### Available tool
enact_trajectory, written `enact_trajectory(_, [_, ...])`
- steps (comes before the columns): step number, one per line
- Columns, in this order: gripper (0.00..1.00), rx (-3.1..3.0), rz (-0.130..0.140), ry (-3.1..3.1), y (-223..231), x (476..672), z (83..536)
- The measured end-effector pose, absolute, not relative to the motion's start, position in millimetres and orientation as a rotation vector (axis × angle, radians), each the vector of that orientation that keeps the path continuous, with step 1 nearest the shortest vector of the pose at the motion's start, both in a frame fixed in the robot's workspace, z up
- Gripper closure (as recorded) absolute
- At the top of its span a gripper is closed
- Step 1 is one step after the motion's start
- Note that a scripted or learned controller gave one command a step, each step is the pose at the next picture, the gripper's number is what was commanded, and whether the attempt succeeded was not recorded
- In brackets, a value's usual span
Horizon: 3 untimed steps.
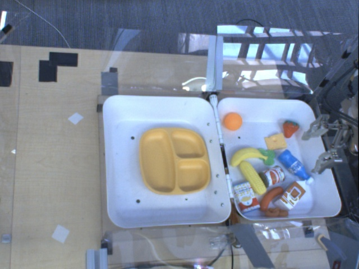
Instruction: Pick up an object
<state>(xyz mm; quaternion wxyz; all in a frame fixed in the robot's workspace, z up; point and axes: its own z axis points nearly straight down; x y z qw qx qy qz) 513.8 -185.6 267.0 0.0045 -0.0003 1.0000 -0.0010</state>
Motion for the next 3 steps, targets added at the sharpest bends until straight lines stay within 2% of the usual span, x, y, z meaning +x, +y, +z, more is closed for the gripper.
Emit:
enact_trajectory(1, [0.00, 0.296, 0.001, 3.124, -177, 538.7, 178])
enact_trajectory(2, [0.00, 0.211, 0.000, 3.131, -165, 502.7, 113])
enact_trajectory(3, [0.00, 0.905, 0.003, 2.986, -142, 533.7, 100])
